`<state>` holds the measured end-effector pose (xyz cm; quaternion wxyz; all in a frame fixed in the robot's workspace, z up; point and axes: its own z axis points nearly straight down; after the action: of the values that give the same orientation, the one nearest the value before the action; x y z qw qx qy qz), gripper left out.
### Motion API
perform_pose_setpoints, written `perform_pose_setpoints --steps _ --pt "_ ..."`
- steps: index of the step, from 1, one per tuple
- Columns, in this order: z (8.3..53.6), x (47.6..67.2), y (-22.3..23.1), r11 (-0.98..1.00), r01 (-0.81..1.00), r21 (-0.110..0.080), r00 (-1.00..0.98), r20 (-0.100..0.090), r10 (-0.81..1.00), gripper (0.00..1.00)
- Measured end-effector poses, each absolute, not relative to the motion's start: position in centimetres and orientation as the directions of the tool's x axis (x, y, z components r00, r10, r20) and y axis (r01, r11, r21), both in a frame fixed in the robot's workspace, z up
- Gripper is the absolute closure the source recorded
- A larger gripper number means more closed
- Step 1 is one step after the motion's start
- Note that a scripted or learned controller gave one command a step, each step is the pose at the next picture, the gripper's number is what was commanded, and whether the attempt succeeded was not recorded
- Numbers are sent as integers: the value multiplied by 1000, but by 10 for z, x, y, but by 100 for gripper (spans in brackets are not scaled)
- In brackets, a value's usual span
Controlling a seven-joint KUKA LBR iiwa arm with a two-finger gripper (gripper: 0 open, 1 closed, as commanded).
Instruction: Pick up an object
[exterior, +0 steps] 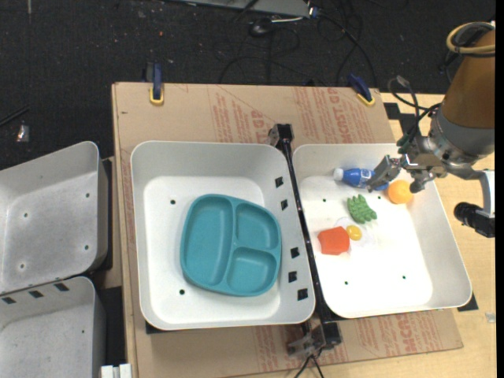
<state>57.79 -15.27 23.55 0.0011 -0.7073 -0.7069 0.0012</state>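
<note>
In the right bin point(441, 282), an orange ball point(401, 193) lies near the far right wall. My gripper point(400, 177) hovers just above and behind it, open, its two dark fingers spread on either side of the ball's top with nothing held. A blue and white bottle point(355, 176) lies on its side just left of the gripper. Nearer the bin's middle are a green knobbly toy point(361, 209), a red block point(334, 241) and a small yellow piece point(354, 231).
The left bin point(157, 211) holds a teal divided plate point(231, 245). A black divider point(293, 211) runs between the bins. The arm's grey and orange wrist point(472, 93) looms over the right bin's far right corner. White trays point(47, 211) lie at far left.
</note>
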Motion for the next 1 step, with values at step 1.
perform_pose_setpoints --steps 1 --pt "182 577 -142 0 1000 -5 0 1 1000 0"
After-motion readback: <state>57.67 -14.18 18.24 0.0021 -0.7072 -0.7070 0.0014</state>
